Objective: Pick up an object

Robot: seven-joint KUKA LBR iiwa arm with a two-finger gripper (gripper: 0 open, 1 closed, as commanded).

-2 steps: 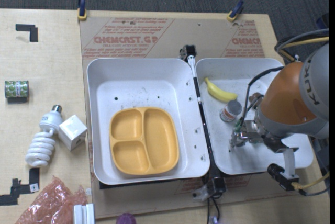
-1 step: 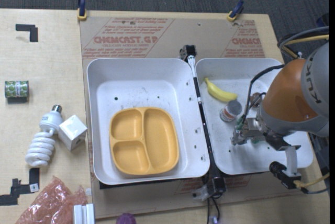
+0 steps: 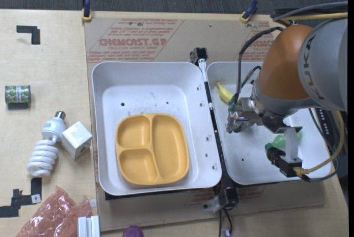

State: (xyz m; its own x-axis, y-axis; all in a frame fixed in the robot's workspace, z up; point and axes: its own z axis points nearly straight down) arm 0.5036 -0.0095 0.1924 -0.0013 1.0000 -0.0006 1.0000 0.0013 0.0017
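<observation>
Seen from above the bench, your grey arm (image 3: pixel 326 64) with its orange band reaches in from the right and hangs over the right-hand white bin (image 3: pixel 249 172), the gripper (image 3: pixel 239 119) low over the bin's left half. How its pincer stands you cannot tell from this angle: the wrist and cabling cover it, and nothing can be made out in its grasp. Just beside the gripper, toward the bin's upper left corner, lies a yellow banana-shaped object (image 3: pixel 224 93), partly cut off by the wrist. A green object (image 3: pixel 285 140) lies further right in the same bin, half hidden beneath the arm's hardware.

In the left bin (image 3: pixel 105 119) a yellow three-compartment tray (image 3: pixel 152 148) lies flat on the floor, toward the near side. Left of the bins, on the bare bench, you see a spiral light bulb (image 3: pixel 45 148) touching a small white cube (image 3: pixel 76 139), a small green can (image 3: pixel 17 95) well apart from them, and a pink mesh bag (image 3: pixel 52 214) at the bottom edge
</observation>
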